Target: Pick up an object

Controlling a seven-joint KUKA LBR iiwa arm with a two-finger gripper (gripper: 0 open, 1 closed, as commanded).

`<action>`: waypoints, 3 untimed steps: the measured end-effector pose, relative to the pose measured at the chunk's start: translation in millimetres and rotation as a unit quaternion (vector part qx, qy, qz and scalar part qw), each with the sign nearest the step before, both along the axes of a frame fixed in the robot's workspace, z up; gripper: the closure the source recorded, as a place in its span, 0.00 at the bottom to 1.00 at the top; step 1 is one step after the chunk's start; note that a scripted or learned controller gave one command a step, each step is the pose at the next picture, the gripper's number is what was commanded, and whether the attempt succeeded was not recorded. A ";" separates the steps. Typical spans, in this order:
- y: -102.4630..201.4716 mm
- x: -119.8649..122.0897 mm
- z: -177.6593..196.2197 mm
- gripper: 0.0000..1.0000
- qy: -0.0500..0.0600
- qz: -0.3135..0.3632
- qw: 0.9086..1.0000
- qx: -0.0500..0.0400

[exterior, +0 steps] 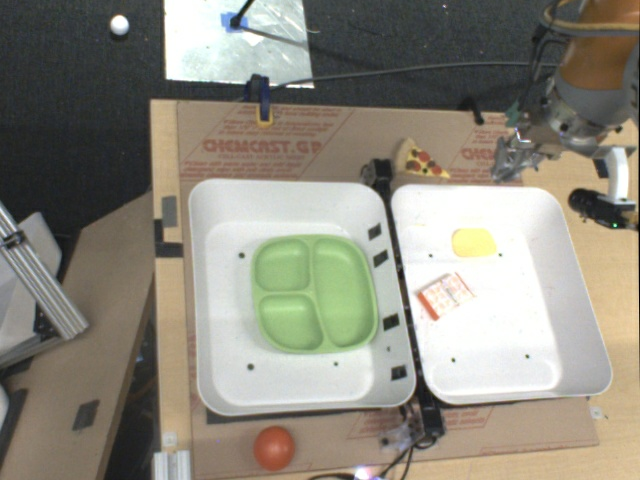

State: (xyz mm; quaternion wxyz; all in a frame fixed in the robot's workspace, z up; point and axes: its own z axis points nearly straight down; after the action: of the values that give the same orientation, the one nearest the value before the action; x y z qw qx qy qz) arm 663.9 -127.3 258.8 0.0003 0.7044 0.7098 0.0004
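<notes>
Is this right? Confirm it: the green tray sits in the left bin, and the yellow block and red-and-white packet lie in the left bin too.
Not quite. The green tray does sit in the left bin, but the yellow block and the red-and-white packet lie in the right bin, as the camera view shows.

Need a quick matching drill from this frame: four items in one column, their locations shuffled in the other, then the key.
Items:
1. green divided tray
2. yellow block
3. pizza slice toy
4. red-orange ball

Locations:
A. on the board behind the bins, outside them
B. in the left bin
C. on the board in front of the left bin
D. in the right bin, toward the back

Pairs: 1-B, 2-D, 3-A, 4-C

The gripper is over the board behind the right bin's back edge.
</notes>
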 end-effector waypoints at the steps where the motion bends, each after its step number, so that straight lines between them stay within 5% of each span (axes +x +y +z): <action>1: 43.1 -2.7 -7.1 1.00 0.000 0.000 1.000 0.000; 3: 151.5 -23.9 -17.1 1.00 0.000 0.001 1.000 0.001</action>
State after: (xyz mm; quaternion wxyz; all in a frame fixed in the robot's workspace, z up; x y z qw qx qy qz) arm 640.1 24.1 241.7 -0.0004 0.7037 0.7105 0.0009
